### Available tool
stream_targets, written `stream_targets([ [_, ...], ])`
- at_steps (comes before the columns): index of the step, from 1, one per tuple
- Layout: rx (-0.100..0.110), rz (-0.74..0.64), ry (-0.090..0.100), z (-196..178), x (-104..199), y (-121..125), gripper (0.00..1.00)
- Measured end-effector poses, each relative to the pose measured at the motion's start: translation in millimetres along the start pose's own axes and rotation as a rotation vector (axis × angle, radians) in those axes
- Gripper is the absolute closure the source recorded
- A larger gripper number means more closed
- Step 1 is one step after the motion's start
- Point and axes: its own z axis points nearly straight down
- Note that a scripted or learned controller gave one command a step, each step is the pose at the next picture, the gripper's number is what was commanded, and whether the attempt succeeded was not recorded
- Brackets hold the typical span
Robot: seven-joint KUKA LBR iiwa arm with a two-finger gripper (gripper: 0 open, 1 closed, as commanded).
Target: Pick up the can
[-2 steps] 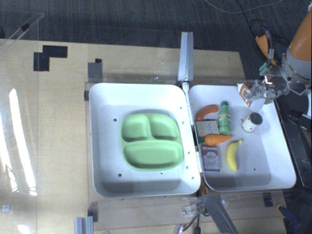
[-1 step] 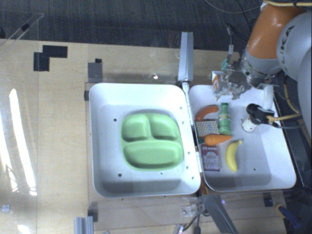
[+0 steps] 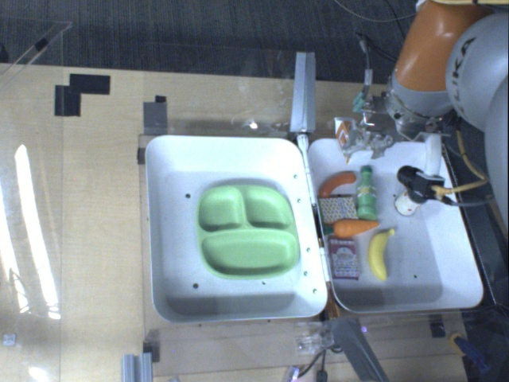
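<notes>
**Can at far corner of right bin, gripper alongside**

Item under inspection: the can. It is a small object with an orange-red and white wrapper, seen at a slant. It sits in the far left corner of the right bin, against the wall next to the divider between the bins. Its orientation cannot be determined at this size. Any print on its label is too small to read.

Gripper: positioned over the far edge of the right bin, just beside the can on the can's right. Whether it is open or closed cannot be told from this view. The can is not visibly held.

Markings: dark letters appear on the grey casing of the arm, partly visible and not readable in full. The maroon box carries a pale emblem, and its text is illegible.

Right bin contents, left half, far to near:
- an orange-red sausage
- a green bottle just right of the sausage
- a patterned packet
- a carrot lying crosswise
- the maroon box
- a banana beside the box

The packet, carrot and box are close together along the left wall.

Left bin: holds one green tray with three compartments, lying near the centre.

Both bins rest on the pale bench.
</notes>
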Motion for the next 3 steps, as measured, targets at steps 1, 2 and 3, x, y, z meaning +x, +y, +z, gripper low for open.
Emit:
stream_targets([
  [1,0.001,0.044,0.001,-33.2,24.5,-30.0,1.00],
  [2,0.003,0.100,0.001,-31.8,10.6,-51.3,1.00],
  [3,0.003,0.511,-0.001,-47.7,-33.4,-93.1,1.00],
])
